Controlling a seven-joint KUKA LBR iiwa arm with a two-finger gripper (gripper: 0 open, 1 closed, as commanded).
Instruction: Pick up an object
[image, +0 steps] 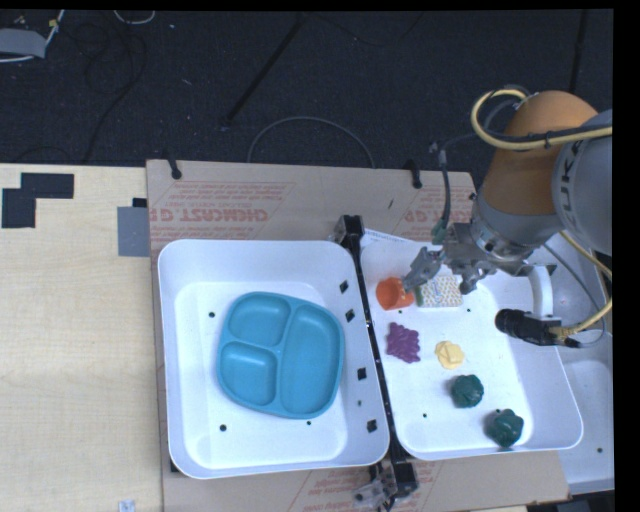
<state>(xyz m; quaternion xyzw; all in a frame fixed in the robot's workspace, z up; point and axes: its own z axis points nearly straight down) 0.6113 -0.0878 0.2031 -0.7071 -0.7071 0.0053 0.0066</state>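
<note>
Right bin (560, 425), contents: orange piece (392, 294) at the far left, a white speckled block (440, 291) just right of it, purple cluster (403, 342) nearer, yellow piece (450, 353) to its right, two dark green pieces (466, 390) (505, 427) nearest the front. Left bin (190, 440): one blue divided plate (279, 353), not my concern. My pincer (448, 270) — hanging over the far end of the right bin, fingers spread and straddling the speckled block, nothing clasped that I can see; whether the tips touch it I cannot tell. Candidate object: the speckled block, though the orange piece sits just beside one finger. To do this step well, I judge I should centre over the block so the left finger drops between it and the orange piece — not on top of either — descend straight until the tips flank its sides, then close squarely before lifting. Risk noted: nudging the orange piece, or pinching a corner so the block twists out.
</note>
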